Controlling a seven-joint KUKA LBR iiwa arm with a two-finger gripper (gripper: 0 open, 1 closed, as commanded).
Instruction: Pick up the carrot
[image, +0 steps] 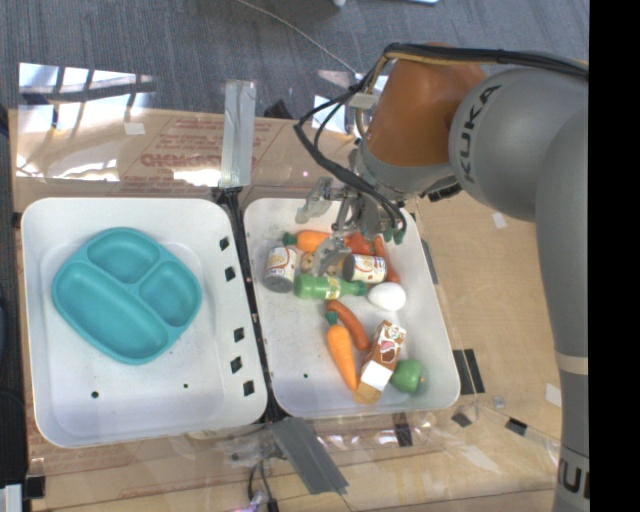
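Task status: You could see that the pick was not done; nothing in this view showed the carrot lifted.

Carrot: The carrot (342, 356) lay flat on the floor of the right bin (300, 395), in its front half, with the thick end toward the middle of the bin and the tip toward the front wall.

Neighbours of the carrot: A thinner red-orange vegetable (351, 321) lay just beside its thick end. A small carton (384, 352) lay near its other side, and a green round fruit (407, 375) sat beyond the carton.

Other orange things: Another orange piece (312, 240) lay at the back of the right bin. I judged that it could be mistaken for the target, so you should have watched which one the arm went for.

Pincer: The pincer (352, 222) was over the back part of the right bin, well apart from the carrot. It stood above the crowd there: a small can (281, 267), a green bottle (326, 289), a labelled jar (365, 268) and a white egg (387, 296). I could not tell whether it was released or clenched, because the wrist and cables covered it.

Left of the right bin: The left bin (60, 400) carried a teal divided plate (125, 293).

What was left: By my judgement almost all of it: to come forward over the carrot, to descend, to close on it and to lift.
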